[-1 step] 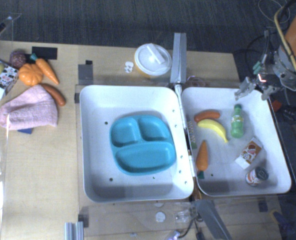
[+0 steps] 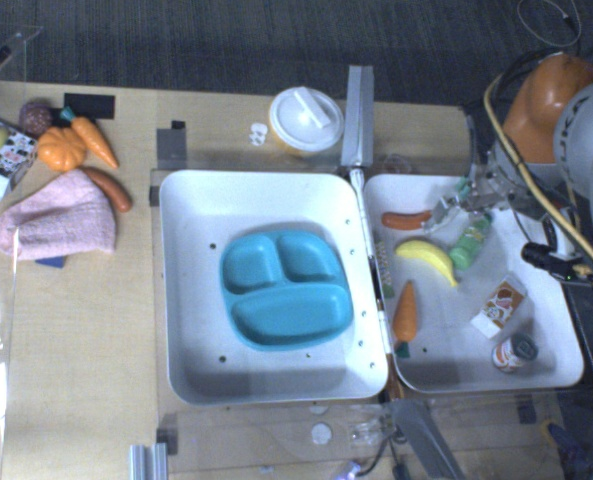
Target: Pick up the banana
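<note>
Two white bins sit side by side on your bench. Your gripper [image 2: 454, 206] hangs over the right bin [image 2: 566, 368]; whether it is apart or together cannot be told. Just below it lies the banana [image 2: 428, 261], between a sausage [image 2: 406, 221], green bottle [image 2: 469, 243] and carrot [image 2: 405, 311]. A blue tray [image 2: 286, 288] fills the left bin [image 2: 191, 268].
</note>
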Controlling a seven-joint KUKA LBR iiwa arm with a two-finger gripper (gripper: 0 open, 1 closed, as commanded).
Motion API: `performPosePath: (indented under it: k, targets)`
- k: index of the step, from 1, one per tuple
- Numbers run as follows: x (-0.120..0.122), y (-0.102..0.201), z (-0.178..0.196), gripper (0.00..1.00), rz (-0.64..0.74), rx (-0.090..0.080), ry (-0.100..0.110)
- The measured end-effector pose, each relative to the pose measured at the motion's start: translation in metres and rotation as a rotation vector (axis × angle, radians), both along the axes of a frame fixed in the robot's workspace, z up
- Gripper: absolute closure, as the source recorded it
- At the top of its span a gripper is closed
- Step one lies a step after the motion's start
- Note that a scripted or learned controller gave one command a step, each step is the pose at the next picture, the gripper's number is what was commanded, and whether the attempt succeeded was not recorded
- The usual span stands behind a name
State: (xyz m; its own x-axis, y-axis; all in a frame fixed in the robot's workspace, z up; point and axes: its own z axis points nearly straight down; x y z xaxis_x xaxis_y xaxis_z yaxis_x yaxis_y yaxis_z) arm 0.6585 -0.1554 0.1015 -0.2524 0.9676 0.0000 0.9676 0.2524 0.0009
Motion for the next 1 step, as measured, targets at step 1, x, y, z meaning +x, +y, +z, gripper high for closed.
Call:
performPosePath:
  k: [1]
  targets:
    - [-0.0796,0.0425,-0.0125,0.0,0.114,-0.002,-0.011]
